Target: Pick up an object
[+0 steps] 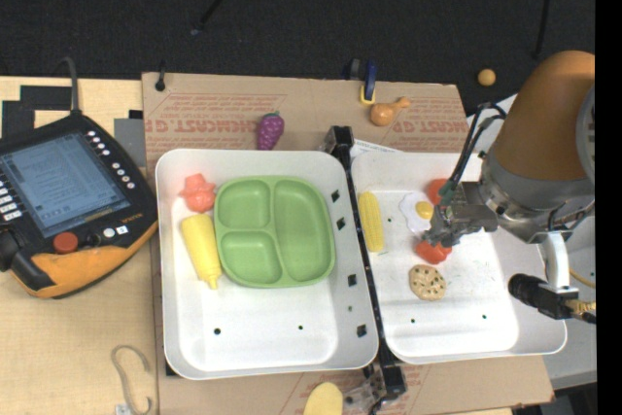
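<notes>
The claw (439,236) hangs low over the right bin (486,330), right of centre in the frame, directly above a red tomato-like toy (432,252); whether it is released or clenched cannot be told from this angle. Just above the claw lie a fried-egg toy (422,208) and a second red piece (437,190), partly hidden by the arm. A cookie (427,282) rests just below the red toy, apart from it. An ear of corn (370,221) lies upright along the bin's left wall. In the left bin (253,330), a green divided plate (273,231) sits at centre, with a yellow bottle (201,249) touching its left edge and a pink toy (197,192) above that. On the table's left rests a teach pendant (63,199). Purple grapes (270,129) and an orange pear (388,111) lie on cardboard (214,112) above the bins.
</notes>
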`<action>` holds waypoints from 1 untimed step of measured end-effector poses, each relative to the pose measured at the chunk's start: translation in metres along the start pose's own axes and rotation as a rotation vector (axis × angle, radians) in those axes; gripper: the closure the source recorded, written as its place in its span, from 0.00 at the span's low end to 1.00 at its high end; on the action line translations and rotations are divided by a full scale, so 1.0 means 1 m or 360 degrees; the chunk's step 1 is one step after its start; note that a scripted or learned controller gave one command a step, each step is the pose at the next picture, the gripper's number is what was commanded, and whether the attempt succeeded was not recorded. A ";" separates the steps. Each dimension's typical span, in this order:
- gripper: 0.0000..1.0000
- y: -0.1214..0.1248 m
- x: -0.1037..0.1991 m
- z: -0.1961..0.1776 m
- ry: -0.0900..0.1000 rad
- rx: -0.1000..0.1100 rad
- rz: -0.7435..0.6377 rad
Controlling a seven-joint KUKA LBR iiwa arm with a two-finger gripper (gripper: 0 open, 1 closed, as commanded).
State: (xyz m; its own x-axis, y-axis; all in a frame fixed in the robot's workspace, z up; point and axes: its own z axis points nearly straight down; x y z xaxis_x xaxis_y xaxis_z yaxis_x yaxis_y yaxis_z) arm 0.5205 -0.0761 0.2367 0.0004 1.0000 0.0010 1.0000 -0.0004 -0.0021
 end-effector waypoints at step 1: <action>1.00 -0.009 -0.001 0.002 -0.0001 0.0002 0.0000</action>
State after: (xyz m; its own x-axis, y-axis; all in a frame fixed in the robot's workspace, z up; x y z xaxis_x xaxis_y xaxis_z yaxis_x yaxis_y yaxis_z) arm 0.5112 -0.0767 0.2344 0.0003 1.0000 0.0005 1.0000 -0.0003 -0.0036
